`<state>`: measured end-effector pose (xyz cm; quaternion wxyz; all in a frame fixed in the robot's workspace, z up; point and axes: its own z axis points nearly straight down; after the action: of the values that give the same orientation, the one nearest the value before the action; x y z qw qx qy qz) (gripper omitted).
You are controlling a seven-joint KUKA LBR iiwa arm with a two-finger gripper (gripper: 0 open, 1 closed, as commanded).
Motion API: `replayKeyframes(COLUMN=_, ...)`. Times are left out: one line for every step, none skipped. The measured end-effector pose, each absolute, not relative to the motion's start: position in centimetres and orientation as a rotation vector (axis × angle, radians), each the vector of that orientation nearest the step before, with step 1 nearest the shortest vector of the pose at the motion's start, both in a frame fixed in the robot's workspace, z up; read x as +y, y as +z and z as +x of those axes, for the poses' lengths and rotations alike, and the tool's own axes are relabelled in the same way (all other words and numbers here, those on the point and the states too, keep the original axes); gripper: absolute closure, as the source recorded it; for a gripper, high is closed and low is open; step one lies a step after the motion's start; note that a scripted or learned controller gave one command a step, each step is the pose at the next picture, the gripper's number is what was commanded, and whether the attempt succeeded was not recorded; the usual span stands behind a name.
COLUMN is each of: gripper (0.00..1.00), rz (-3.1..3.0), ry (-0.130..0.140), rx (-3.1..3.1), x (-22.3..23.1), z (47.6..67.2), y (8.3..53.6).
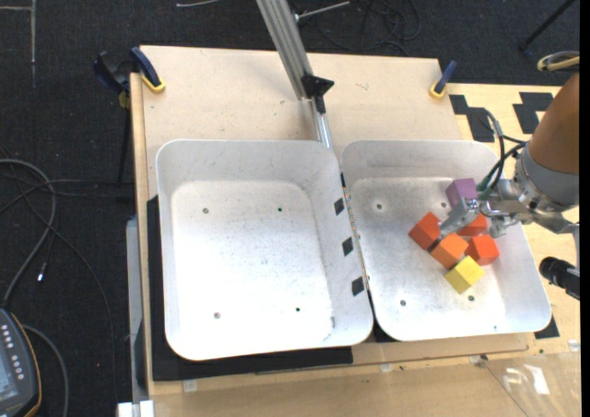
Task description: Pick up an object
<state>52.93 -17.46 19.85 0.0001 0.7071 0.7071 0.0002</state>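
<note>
Grey metal marked the gripper point(468, 214), which hung low over the cluster of blocks in the right bin point(387, 314); whether it was parted or closed could not be told from above. Right under it lay the red-orange block point(483, 248) and the orange block point(452, 250), touching each other, with a second red-orange block point(425, 232) just to their left. A purple block point(461, 191) sat just behind the gripper, and a yellow block point(465, 273) lay at the near edge of the group, touching the orange one.

These looked like small rigid cubes, probably light and hard-faced, so a grasp across two flat opposite sides should have held. The yellow block seemed the easiest choice, since its outer faces stood free. Crowding was the main hazard: the centre blocks pressed together and left little room for a finger between them. The left bin point(184, 332) lay well apart.
</note>
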Motion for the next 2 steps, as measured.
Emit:
replayKeyframes(gripper=0.00, rz=2.211, ry=0.006, rx=2.223, x=-11.7, z=57.8, y=9.5)
replayKeyframes(gripper=0.00, rz=2.213, ry=0.006, rx=2.225, x=-10.0, z=62.7, y=9.6)
